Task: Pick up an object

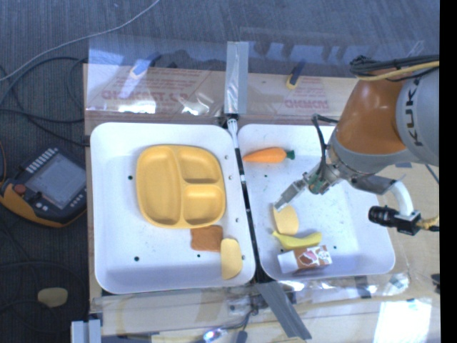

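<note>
Your hand (283,200) reaches down and leftward into the right bin (378,259), its tip just above a pale yellow slice (287,221). You cannot tell from this angle how far apart the fingers stand, and nothing shows between them. Just below that slice lies a banana (298,240), and touching the banana's lower side is a small carton with a brown and red label (305,260), lying on its side near the bin's front wall. A carrot (265,156) lies near the back left of the same bin, well apart from your hand.

Across the divider, the left bin (114,213) holds a yellow divided plate (180,185). A brown toast-like slice (207,238) lies at the plate's front edge, and a pale yellow piece (230,257) lies just beside it toward the bin's front right corner.

Left of the surface, a teach pendant (43,186) rests on the carpet.
</note>
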`<state>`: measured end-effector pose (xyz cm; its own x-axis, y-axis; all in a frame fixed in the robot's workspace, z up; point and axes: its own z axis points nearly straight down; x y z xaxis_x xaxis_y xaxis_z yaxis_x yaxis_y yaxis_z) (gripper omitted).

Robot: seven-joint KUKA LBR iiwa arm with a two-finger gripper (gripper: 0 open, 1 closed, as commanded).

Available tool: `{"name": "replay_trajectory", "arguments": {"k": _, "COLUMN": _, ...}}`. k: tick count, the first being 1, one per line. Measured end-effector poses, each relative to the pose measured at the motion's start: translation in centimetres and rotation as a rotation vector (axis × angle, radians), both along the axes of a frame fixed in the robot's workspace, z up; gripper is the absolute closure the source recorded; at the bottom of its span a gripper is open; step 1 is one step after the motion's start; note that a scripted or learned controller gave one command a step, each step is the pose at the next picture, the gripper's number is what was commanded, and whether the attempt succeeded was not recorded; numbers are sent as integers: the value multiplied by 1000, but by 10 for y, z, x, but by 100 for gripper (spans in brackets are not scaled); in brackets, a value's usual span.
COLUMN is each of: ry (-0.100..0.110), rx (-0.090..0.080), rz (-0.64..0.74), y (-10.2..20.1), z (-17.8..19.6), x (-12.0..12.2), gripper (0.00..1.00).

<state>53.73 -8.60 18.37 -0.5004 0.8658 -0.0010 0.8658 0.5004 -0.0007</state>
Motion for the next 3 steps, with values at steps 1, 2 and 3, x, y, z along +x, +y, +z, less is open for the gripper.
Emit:
{"name": "replay_trajectory", "arguments": {"k": 1, "ry": -2, "rx": 1, "rz": 106, "y": 7, "z": 109, "x": 6, "gripper": 0}}
{"name": "replay_trajectory", "arguments": {"k": 2, "ry": 1, "rx": 1, "rz": 148, "y": 16, "z": -1, "x": 1, "gripper": 0}}
{"name": "replay_trajectory", "arguments": {"k": 3, "ry": 1, "rx": 2, "rz": 76, "y": 0, "z": 0, "x": -36, "gripper": 0}}
